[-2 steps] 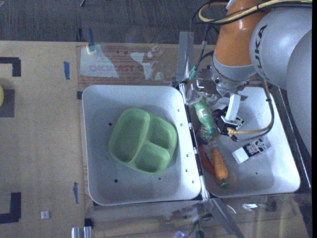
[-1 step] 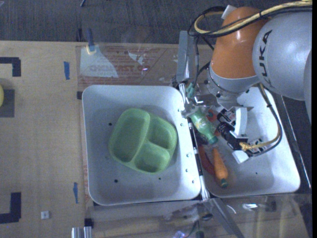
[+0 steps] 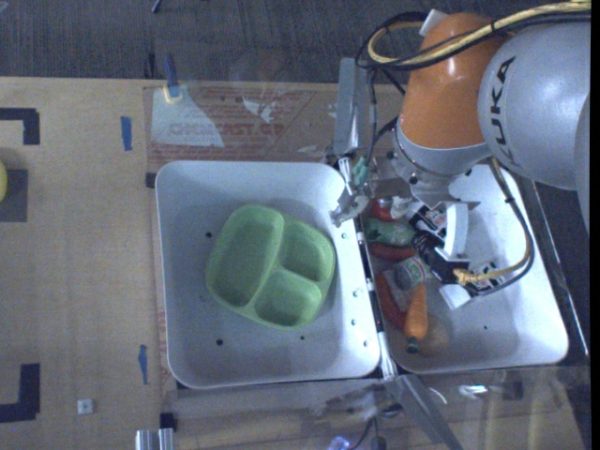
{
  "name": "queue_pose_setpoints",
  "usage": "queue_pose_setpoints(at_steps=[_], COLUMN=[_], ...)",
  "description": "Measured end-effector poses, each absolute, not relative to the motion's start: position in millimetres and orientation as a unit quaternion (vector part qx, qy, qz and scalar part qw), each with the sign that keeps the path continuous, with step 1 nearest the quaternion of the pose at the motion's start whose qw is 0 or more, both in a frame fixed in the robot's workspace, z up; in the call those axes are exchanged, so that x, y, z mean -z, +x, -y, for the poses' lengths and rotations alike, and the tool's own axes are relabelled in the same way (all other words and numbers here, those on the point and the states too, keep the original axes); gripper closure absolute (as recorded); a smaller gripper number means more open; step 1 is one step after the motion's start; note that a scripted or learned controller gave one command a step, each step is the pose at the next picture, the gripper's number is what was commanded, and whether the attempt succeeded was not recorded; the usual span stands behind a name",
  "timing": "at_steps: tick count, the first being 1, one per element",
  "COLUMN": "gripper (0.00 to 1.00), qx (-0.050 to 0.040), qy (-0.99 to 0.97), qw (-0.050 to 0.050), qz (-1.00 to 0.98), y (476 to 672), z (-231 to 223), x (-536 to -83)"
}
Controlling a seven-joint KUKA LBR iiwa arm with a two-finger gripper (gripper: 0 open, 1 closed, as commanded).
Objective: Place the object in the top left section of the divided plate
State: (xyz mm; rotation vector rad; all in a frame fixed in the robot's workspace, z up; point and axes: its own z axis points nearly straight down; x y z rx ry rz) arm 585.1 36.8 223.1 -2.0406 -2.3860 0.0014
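A light green divided plate [image 3: 272, 265] lies in the middle of the left bin [image 3: 187, 336], with nothing in its three sections. My gripper [image 3: 354, 193] hangs at the top of the wall between the two bins, just right of the plate's upper right corner. The arm's wrist covers it from above. Below it, in the left part of the right bin [image 3: 506, 336], lies a cluster of toy foods: an orange carrot [image 3: 415, 312], a long red pepper [image 3: 388, 293], a small printed packet [image 3: 409, 272] and a red and green piece [image 3: 386, 221].
The grey and orange arm [image 3: 469, 92] covers the upper half of the right bin, with cables looping over it. A clear plastic sheet [image 3: 244, 120] lies behind the left bin. Blue tape marks [image 3: 126, 131] dot the wooden bench on the left.
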Motion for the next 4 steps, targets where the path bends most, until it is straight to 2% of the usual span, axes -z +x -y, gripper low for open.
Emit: queue_pose_setpoints(at_steps=[1,2,3,4], gripper=[0.00,1.00,1.00,1.00], qx=[0.0000,0.0010,0.0003,-0.0004], qy=[-0.544,-0.544,-0.506,-0.621], qw=[0.000,-0.001,0.000,0.001], qz=[0.839,0.839,0.863,0.784], y=[480.0,481.2,565.3,563.3], z=[-39,-39,-49,-60], x=[-309,-319,-230,-221])
